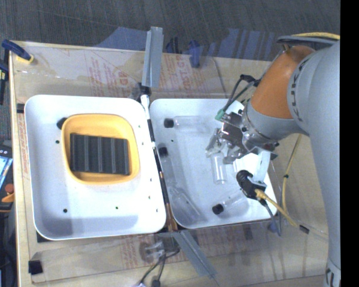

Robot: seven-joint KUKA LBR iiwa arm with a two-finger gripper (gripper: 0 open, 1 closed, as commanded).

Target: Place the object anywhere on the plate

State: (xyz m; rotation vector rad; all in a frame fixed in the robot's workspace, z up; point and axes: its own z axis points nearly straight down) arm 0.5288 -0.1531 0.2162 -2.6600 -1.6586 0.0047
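Two shallow white bins sit side by side on the wooden surface (78, 256). The left bin (42, 208) holds a rounded yellow plate with a dark ribbed centre (100, 149). The right bin (191, 196) holds a clear plastic tube (219, 171), under the arm's gripper (226, 145).

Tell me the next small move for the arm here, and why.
Probably a straight lift, to check the grasp. The hand sits low in the right bin, with a clear tube-like object just below it, and I cannot tell whether that object is held. The yellow plate is in the left bin, so any carry goes left over the divider.
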